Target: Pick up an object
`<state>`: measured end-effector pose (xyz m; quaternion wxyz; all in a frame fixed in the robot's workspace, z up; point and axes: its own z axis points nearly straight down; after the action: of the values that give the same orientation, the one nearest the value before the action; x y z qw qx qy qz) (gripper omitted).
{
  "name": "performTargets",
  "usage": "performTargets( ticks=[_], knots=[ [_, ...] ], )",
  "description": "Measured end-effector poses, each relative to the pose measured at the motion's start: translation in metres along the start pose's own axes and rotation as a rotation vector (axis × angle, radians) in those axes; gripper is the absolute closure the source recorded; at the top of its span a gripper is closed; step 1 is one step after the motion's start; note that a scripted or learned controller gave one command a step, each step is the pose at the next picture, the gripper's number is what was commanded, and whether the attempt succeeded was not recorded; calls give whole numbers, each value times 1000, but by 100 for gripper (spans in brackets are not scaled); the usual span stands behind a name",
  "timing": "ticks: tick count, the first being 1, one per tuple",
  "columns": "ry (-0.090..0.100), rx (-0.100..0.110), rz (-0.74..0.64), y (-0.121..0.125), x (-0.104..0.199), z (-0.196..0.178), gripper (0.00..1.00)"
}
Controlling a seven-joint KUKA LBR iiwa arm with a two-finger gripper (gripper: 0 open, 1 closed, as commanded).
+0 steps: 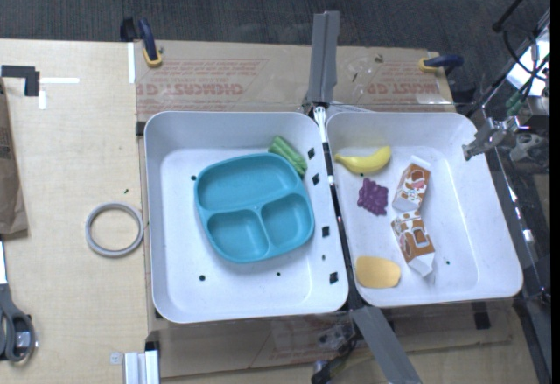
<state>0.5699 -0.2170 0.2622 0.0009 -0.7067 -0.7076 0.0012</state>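
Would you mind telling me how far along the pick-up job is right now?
Nothing looks done yet: the banana, grapes, two snack packets and yellow piece lie in the right bin, the blue tray in the left bin. Nothing is in hand; the whole pick remains.

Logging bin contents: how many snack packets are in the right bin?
2. One packet lies beside the grapes; the other packet sits just below it, near the yellow-orange piece. None seem hidden.

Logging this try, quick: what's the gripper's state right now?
Gripper: at the right bin's far right rim, nothing seen between its fingers; open or shut cannot be told.
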Motion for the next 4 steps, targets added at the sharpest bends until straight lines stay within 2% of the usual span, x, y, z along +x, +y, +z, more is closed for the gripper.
performTargets(
  ticks=[1, 2, 3, 4],
  knots=[
    [0, -1, -125, 71, 56, 129, 0],
    [-1, -4, -73, 89, 24, 128, 0],
    [0, -7, -188, 40, 39, 168, 0],
    [2, -1, -45, -87, 84, 171, 0]
  ],
)
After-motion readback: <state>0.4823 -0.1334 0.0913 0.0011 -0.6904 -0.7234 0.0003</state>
